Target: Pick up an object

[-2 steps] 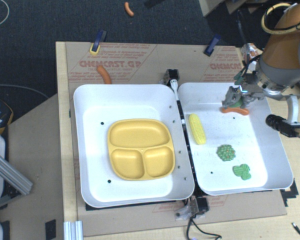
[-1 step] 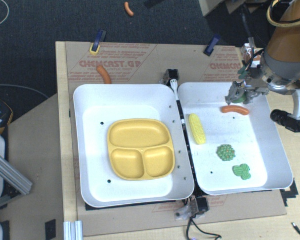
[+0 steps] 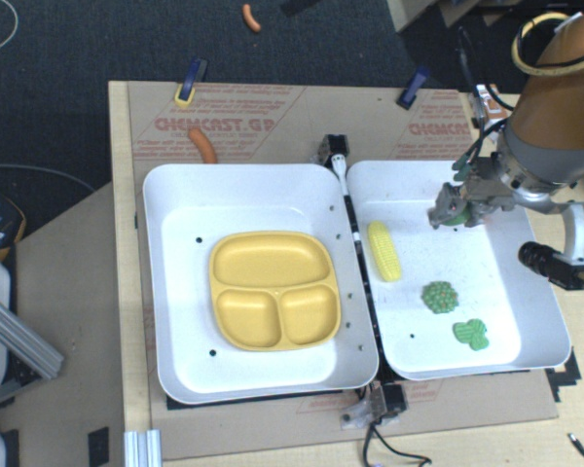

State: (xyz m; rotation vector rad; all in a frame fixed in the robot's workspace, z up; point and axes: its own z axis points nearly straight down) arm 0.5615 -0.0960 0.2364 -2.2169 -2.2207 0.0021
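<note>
Right bin (image 3: pixel 526 353): one corn cob (image 3: pixel 383 250), two green items (image 3: pixel 440 297) (types unclear); left bin (image 3: pixel 170 261): one yellow tray (image 3: pixel 273 290); gripper (image 3: pixel 453 212) finger state indeterminable.

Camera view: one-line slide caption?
Hand over right bin holding corn and two green items; yellow tray in left bin.

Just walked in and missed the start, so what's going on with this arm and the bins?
The robot arm is reaching in over the right bin, trying to pick something up. Its gripper hangs above the bin's upper part with nothing visibly between its fingers. Three toy foods lie in that bin: a yellow corn cob near its left wall, a green broccoli and a smaller green piece toward the front. The left bin holds a yellow divided plate. Nothing looks lifted yet.
</note>
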